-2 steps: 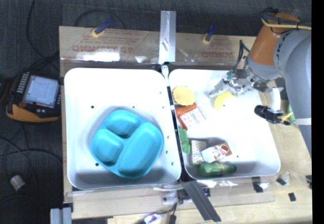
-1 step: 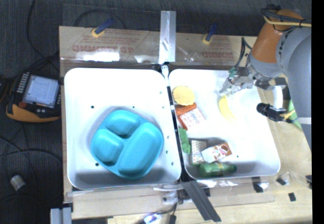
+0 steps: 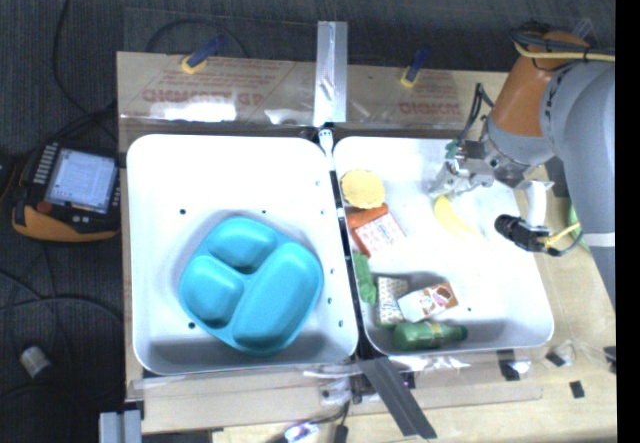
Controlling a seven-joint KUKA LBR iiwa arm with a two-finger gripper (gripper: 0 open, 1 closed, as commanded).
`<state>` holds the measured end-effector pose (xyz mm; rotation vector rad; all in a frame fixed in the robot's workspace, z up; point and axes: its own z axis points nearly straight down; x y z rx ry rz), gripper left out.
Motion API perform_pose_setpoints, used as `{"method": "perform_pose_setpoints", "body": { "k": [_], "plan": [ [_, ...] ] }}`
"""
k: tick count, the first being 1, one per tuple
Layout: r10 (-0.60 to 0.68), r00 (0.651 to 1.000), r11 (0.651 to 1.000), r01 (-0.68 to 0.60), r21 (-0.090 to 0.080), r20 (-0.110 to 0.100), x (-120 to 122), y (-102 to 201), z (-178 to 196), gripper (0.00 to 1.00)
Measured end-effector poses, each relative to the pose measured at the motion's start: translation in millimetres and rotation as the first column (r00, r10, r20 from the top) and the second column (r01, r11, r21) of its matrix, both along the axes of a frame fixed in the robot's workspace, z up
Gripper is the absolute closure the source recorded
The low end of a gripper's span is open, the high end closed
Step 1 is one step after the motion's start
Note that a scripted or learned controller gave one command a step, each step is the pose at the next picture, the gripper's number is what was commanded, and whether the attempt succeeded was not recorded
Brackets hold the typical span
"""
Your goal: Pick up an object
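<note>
In the right bin several small things lie scattered. A toy burger sits near the far left corner, an orange packet just below it. A yellow banana lies toward the middle. Near the front edge lie a small carton and a green bottle on its side.

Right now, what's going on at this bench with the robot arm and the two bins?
A grey robot arm reaches in from the right over the right bin, its gripper low near the bin's far end, just above a banana. Nothing can be seen between its fingers. The right bin also holds a burger, an orange packet, a small carton and a green bottle. The left bin holds a blue divided tray.
</note>
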<state>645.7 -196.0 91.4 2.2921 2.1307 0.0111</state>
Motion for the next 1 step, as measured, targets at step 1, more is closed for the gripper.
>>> {"method": "perform_pose_setpoints", "body": {
  "k": [1],
  "plan": [
    [0.049,0.999,0.999,-0.049,0.004,-0.015,-100.6,-3.3,118.8,1.0]
  ]
}}
